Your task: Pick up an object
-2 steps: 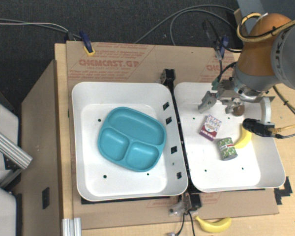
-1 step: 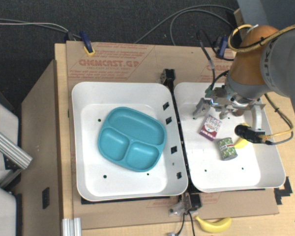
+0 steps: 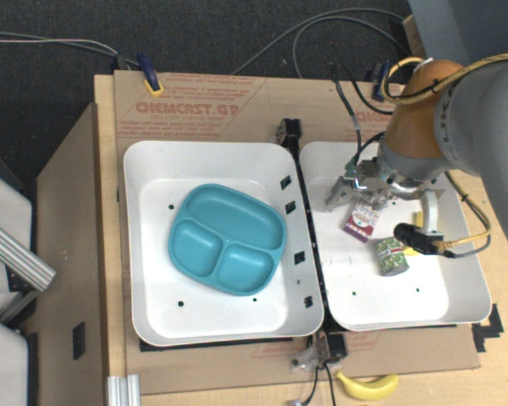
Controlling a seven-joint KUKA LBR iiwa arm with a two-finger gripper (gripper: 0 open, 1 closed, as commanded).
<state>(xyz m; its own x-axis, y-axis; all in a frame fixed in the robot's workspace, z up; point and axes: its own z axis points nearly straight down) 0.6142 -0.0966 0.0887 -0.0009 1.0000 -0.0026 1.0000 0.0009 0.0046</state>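
Observation:
My gripper [image 3: 361, 194] hangs low over the back left part of the right bin [image 3: 457, 307], under the grey wrist with its orange band. Just below it lies a small purple and white packet [image 3: 361, 221], touching or nearly touching the gripper's tip. A green patterned block [image 3: 392, 256] rests a little to the right and nearer the front. A teal divided plate [image 3: 227, 238] lies in the middle of the left bin [image 3: 144, 227].
The two bins meet at a raised divider [image 3: 305, 227] with black clips. A yellow banana [image 3: 368, 386] lies on the bench beyond the front rims. Cables run across the dark floor behind the bench.

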